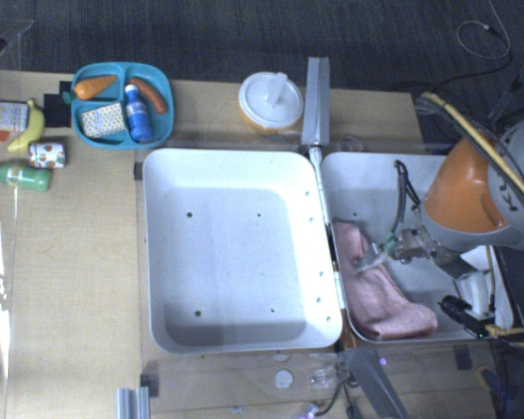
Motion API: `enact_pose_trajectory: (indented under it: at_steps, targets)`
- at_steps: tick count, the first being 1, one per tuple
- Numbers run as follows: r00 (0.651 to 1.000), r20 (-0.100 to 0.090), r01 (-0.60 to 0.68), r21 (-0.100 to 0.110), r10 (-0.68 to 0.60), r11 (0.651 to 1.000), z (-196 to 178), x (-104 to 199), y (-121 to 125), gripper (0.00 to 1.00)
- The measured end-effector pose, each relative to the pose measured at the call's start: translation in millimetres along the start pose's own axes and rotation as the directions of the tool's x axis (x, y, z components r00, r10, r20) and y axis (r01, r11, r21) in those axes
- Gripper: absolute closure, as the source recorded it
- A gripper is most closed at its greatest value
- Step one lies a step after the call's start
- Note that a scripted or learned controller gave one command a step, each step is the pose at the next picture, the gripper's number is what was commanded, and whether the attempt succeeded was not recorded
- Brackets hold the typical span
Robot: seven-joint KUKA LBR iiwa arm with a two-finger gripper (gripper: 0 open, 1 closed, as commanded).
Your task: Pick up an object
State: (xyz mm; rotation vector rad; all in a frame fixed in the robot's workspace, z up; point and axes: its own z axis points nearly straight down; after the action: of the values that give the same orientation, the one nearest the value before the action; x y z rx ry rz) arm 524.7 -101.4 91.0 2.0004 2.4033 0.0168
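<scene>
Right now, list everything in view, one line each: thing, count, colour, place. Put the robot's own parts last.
bins: two, white, side by side on bench
cloth: one, pink, right bin
divided tray: one, blue, holding toy food, behind left bin
lidded cup: one, white, behind the bins
banana: one, yellow, far left
small can: one, far left
bottle: one, green, far left
arm: one, grey and orange, over right bin
gripper: one, at the cloth

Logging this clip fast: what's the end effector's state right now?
End effector: low in the right bin, at the pink cloth; open or closed cannot be told.
</scene>
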Motion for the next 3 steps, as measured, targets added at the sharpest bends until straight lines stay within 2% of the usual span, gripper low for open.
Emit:
enact_pose_trajectory:
  at_steps: [1, 2, 3]
  targets:
    - [1.000, 0.000, -0.013, 0.002, 0.013, 1.000, 1.7, -4.1, 54.8, 0.00]
    - [0.998, 0.001, 0.059, 0.002, -0.059, 0.998, -0.4, -17.4, -29.6, 0.00]
    - [0.985, 0.003, 0.173, -0.001, -0.173, 0.985, -0.6, 7.9, -23.9, 0.00]
